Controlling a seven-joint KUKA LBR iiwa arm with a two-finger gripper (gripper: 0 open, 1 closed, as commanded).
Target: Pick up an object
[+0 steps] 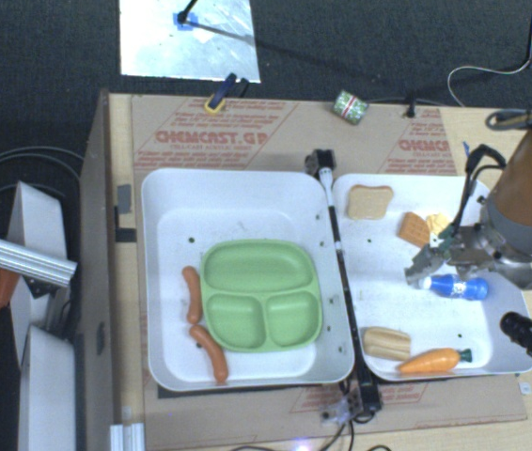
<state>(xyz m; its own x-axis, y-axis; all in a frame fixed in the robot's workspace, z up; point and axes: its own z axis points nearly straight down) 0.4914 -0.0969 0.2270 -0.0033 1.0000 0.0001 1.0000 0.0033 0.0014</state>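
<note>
Your arm point(529, 195) reaches in from the right, low over the right bin point(379, 252), wrist bent toward its middle. You cannot tell the state of the hand point(432, 263). Just beside it lies the blue bottle point(459, 287), on its side on the bin floor. Judge it light, rigid, smooth and inclined to roll; take it across the body, not the capped end

Green tray point(261, 294), orange carrot point(430, 361), blue bottle point(461, 288), white bins point(238, 195)
</note>
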